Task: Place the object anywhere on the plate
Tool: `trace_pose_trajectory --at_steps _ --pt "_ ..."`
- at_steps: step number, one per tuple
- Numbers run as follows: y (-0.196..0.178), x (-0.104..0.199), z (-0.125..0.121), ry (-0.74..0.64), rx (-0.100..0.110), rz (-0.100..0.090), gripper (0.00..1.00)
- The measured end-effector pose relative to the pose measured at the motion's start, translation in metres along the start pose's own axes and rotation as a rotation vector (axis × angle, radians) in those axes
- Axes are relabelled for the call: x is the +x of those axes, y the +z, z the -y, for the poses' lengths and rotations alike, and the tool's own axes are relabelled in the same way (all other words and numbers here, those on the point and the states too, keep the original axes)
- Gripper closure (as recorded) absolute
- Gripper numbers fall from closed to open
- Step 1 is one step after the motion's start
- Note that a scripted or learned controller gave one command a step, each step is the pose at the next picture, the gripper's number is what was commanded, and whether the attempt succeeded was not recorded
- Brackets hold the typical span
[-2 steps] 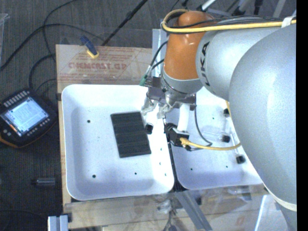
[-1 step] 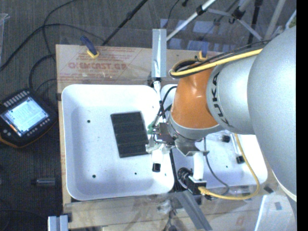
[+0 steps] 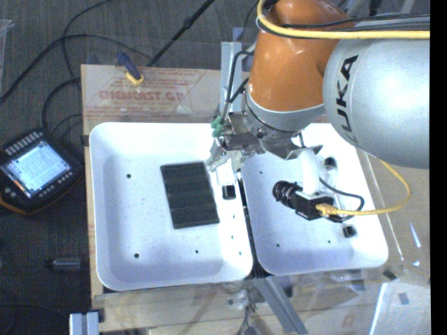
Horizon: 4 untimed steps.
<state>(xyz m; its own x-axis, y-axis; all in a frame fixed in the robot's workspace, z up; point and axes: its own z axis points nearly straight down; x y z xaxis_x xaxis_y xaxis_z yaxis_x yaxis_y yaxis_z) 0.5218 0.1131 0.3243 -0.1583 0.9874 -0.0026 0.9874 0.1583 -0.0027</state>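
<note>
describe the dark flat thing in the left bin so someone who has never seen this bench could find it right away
Start at the left shallow white bin of the two side by side. Near its middle, toward the right wall, lies a flat dark grey rectangular plate with faint ridges across it, set at a slight tilt. It is the largest dark item in that bin, far bigger than the small black block by the end effector.

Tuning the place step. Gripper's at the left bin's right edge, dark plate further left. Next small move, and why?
Probably a short shift left, toward the dark plate. The gripper hangs over the right rim of the left bin, just beside the plate's right edge rather than above it. A small dark block lies on the bin floor under the gripper, off the plate; I cannot tell whether anything is held.
</note>
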Motion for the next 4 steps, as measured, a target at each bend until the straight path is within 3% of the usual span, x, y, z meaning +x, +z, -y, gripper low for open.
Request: trace_pose_trajectory --at_steps 1,2,3,4 --pt "0.143 -0.025 0.044 -0.156 0.004 -0.004 1.00" --pt "0.143 -0.025 0.043 -0.156 0.004 -0.004 0.00" --pt "0.234 0.013 0.035 0.189 -0.006 -0.008 0.00" --pt "0.234 0.001 0.035 -0.110 -0.010 -0.007 0.00"
